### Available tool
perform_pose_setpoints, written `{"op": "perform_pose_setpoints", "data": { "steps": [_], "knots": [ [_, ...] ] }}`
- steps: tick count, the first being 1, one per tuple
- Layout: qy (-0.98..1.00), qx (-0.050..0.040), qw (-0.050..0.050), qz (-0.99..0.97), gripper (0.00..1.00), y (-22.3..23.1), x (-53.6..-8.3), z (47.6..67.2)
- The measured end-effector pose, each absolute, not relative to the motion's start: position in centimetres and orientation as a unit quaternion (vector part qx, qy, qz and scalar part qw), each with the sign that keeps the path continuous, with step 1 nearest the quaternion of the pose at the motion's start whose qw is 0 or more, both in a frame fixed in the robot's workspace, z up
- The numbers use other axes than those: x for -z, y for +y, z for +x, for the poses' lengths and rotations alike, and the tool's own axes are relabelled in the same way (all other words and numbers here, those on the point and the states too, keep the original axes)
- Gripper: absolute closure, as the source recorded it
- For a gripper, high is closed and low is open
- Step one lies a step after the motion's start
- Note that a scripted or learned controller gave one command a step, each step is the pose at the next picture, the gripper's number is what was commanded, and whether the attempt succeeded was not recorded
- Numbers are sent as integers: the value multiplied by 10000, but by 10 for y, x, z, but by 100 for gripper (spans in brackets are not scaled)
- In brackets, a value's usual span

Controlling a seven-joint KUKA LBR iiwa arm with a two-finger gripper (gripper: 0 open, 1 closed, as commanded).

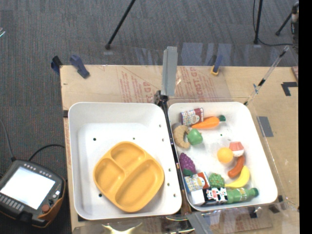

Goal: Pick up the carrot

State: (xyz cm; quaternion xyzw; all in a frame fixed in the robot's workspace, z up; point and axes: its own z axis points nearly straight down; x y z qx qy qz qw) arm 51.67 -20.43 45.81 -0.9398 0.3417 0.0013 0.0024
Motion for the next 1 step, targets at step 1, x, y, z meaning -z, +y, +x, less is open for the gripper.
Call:
{"op": "perform_pose_setpoints", "data": {
  "steps": [1],
  "knots": [
    [2702,-75,45,-9628,100,-196,-327,482]
  ]
}}
